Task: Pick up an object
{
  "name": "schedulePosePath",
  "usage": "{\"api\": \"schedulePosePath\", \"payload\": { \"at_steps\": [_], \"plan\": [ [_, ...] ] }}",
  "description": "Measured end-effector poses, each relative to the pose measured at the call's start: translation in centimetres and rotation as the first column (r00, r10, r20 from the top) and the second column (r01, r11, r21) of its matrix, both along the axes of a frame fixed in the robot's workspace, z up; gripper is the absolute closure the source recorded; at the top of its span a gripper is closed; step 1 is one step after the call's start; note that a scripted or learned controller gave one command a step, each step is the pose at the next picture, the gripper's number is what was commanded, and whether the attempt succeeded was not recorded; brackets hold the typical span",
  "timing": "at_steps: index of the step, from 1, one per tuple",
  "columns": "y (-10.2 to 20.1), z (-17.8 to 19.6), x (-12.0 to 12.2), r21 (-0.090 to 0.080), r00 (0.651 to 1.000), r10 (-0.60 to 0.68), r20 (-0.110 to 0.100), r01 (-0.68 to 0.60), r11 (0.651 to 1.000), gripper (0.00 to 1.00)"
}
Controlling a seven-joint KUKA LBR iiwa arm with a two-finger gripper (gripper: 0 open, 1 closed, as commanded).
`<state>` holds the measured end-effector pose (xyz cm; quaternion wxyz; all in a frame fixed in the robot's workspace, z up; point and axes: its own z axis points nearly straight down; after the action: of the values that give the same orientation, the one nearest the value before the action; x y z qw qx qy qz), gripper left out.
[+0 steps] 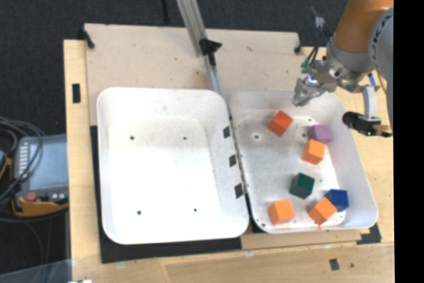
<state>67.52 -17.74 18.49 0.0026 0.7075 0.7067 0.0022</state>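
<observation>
While the left bin (165, 162) sits bare, a small orange block (280, 122), probably light, rigid and best pinched across flat opposite faces, lies in the right bin (265, 162) just beneath the claw (303, 93), its grip impossible to tell.

Both white bins (165, 162) look like smooth plastic, a bit glossy with dark specks. The bench (146, 56) under them is matt, pale fibreboard or raw wood. The slanted pole (189, 3) at the far side is dull ribbed metal. The little cubes (281, 123) look matt, painted or foam, can't tell which.
</observation>
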Motion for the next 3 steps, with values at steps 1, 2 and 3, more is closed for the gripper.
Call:
{"api": "schedulePosePath", "payload": {
  "at_steps": [1,2,3],
  "plan": [
    [0.3,4.5,0.1,0.0,1.0,0.004,0.0,-0.004,1.0,1.0],
    [0.2,10.0,0.2,-0.001,1.0,0.006,0.001,-0.006,1.0,1.0],
    [4.7,8.4,-1.6,-0.001,1.0,0.005,-0.008,-0.005,1.0,1.0]
  ]
}}
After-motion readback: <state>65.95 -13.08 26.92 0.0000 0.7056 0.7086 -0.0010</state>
